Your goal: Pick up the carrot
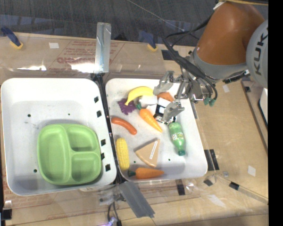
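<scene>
Two carrots lie in the right bin (198, 140). One carrot (151, 120) lies slantwise in the middle of the bin, its green top toward the purple grapes (127, 108). The other carrot (149, 173) lies flat along the bin's front wall, its green top pointing left. My gripper (168, 99) hangs over the bin's back right part, just right of the middle carrot. Its fingers (173, 111) stand apart, open. A small orange piece (166, 97) sits low between them, and none of the fingers touches either carrot.
In the right bin are also a banana (139, 94), a red sausage (124, 125), a corn cob (122, 153), a bread wedge (148, 153), a green bottle (177, 137) and a small black-and-white item (159, 109). A green divided plate (70, 153) sits in the left bin (19, 107).
</scene>
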